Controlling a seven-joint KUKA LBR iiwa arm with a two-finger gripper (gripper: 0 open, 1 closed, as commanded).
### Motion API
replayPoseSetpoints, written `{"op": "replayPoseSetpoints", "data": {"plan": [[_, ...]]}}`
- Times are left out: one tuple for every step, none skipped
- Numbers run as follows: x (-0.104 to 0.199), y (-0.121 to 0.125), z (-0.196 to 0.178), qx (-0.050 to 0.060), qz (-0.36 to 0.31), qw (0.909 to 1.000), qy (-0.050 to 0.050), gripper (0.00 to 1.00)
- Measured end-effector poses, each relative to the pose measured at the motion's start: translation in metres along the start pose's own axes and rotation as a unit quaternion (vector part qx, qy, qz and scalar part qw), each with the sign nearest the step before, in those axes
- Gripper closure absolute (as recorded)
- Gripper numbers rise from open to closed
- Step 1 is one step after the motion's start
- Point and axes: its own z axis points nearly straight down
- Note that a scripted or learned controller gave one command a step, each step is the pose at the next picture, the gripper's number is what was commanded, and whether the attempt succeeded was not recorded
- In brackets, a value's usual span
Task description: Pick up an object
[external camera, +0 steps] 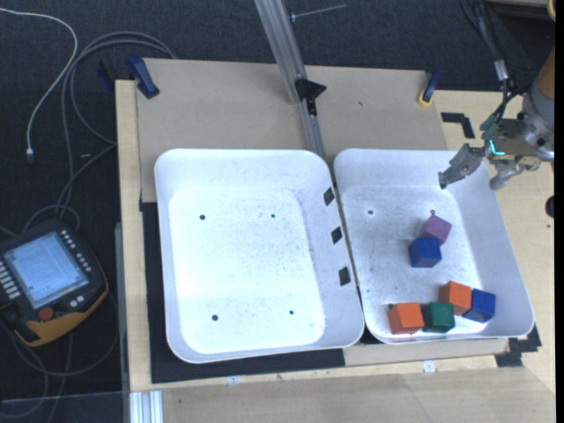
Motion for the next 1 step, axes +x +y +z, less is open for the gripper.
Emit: {"op": "replayPoseSetpoints", "data": {"plan": [[-0.0230,-0.0040,0.1825,0.003,0.001,1.0000,0.001,0.00]]}}
